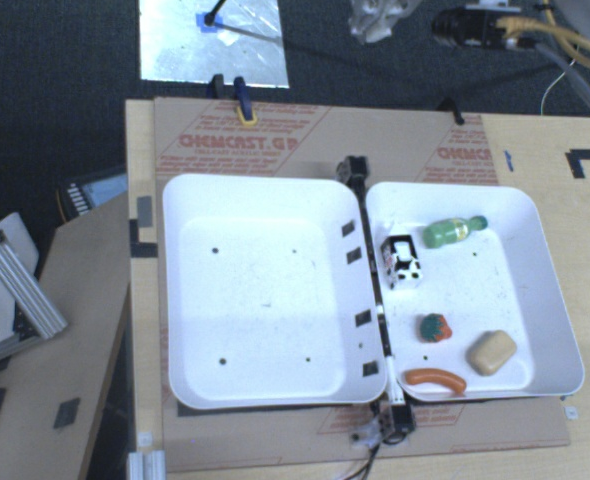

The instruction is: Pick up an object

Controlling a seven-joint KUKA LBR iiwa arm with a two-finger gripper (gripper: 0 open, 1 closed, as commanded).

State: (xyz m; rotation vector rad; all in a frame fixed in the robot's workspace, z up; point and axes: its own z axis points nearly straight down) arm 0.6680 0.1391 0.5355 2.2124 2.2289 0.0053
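I count 5 things in the right bin [550,268]: 1 green bottle [453,230], 1 black-and-white toy [402,259], 1 green-and-orange toy [434,327], 1 tan block [491,352], 1 orange sausage [435,379]; the gripper's [380,13] state I cannot tell

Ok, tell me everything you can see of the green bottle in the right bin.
The green bottle is a small toy-like piece, glossy like plastic, pale green, with a darker green cap end pointing toward the upper right. It lies on its side, slightly tilted, near the far wall of the right bin. It rests on the bin floor, touching nothing else; the black-and-white block sits apart, lower left.
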